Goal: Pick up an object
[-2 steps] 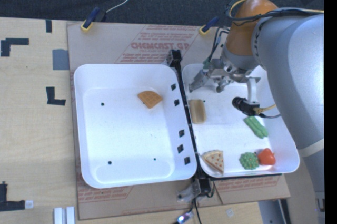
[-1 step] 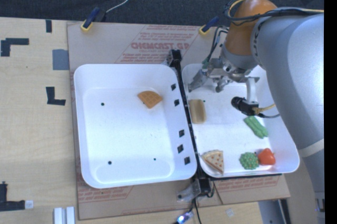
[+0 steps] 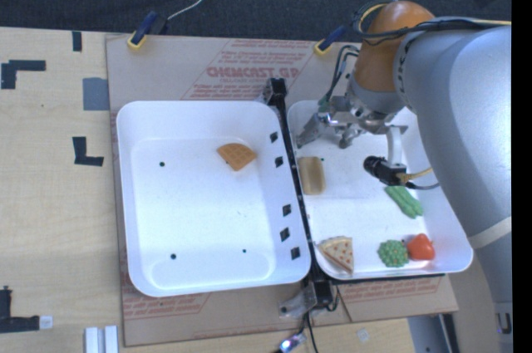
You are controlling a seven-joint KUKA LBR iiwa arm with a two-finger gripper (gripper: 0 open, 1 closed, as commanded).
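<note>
Bread (image 3: pixel 311 174), a tan slice, is lying in the right bin (image 3: pixel 432 264) close against its left wall, and the gripper (image 3: pixel 331 129) is hanging just above and beyond it with its fingers spread apart and nothing between them. Further out in that bin, a pizza wedge (image 3: pixel 337 252), a broccoli floret (image 3: pixel 392 252), a red tomato (image 3: pixel 421 247) and a green pod (image 3: pixel 404 200) are sitting apart, while a waffle piece (image 3: pixel 237 155) is resting in the left bin (image 3: pixel 141 202).

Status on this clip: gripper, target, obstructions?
Gripper low over right bin, near its far-left corner, nothing seen between fingers. Nearest item: tan bread piece, just below. Nothing in the way.
</note>
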